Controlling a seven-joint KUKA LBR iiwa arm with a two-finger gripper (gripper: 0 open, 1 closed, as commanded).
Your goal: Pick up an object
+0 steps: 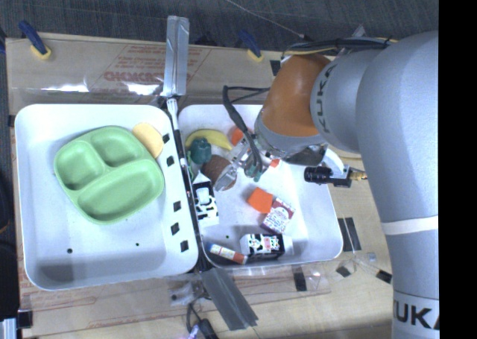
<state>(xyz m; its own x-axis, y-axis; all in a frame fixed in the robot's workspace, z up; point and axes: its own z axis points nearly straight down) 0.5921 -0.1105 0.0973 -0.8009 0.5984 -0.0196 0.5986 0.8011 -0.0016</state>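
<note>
My gripper (pixel 240 170) is low in the right bin (pixel 317 237), near its upper left part, with its fingertips beside a brown round object (pixel 215 168). A dark teal object (pixel 200 151) and a yellow banana (pixel 209 138) lie just left of it. A small orange-red piece (pixel 236 135) sits above the fingers. An orange block (pixel 260 200) and a red-and-white packet (pixel 276 218) lie below the gripper. A black-and-white carton (pixel 262 245) and a marker-like tube (pixel 226 254) rest near the bin's front wall. Another black-and-white item (pixel 204 203) leans at the left wall.
The left bin (pixel 37 241) holds a green divided plate (pixel 110 172) and a yellow sponge-like piece (pixel 148 138) at its upper right. A divider with black clips (pixel 179 196) separates the bins. The arm's orange band (pixel 292 99) hangs over the right bin's upper part.
</note>
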